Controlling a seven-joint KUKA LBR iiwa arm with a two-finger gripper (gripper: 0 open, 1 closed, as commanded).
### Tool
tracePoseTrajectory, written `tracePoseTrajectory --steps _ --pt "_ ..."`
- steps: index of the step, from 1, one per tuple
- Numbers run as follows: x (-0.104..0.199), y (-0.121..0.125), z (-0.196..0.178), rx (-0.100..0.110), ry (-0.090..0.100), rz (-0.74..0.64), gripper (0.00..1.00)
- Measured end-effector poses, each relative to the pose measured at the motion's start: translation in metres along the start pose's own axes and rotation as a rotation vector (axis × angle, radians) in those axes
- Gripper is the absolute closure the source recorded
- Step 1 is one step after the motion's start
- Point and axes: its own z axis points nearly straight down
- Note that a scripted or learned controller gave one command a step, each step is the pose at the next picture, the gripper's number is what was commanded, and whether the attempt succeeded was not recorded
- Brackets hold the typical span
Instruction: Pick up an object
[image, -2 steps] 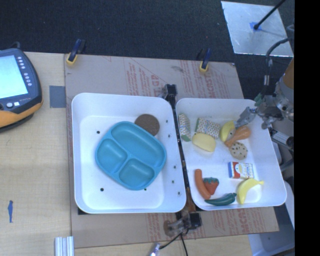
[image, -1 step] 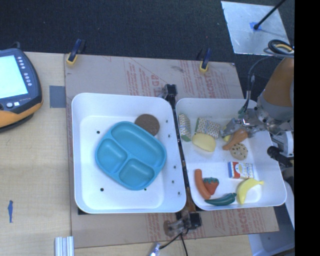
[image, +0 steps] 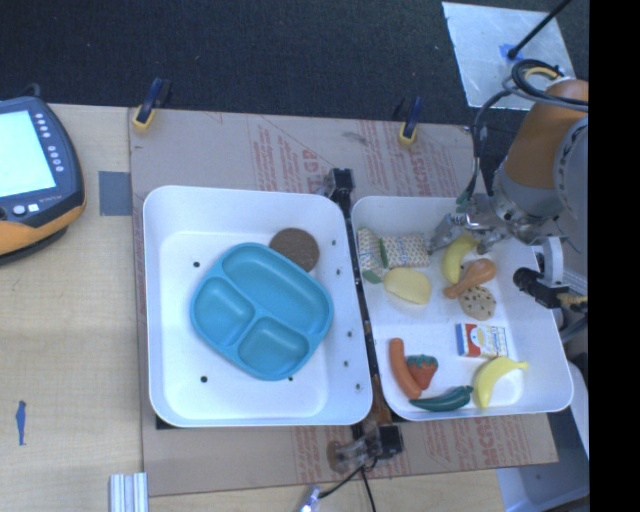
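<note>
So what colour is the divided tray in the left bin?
Light blue tray, seen clearly in the camera view.

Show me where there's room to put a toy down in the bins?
Left bin: bare floor rings the blue tray, widest along the near edge and left side; the brown disc fills the far corner of the tray. Right bin: crowded. A small gap sits mid-floor between the potato, carrot and carton.

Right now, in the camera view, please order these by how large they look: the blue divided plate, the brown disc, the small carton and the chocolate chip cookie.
1. blue divided plate
2. brown disc, partly hidden by the plate
3. small carton
4. chocolate chip cookie, close to the carton in size
</note>
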Motion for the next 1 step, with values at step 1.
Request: tracePoseTrajectory --steps 1 --pt "-0.0006 -0.0016 -0.0095 0.009 0.002 -0.001 1.00"
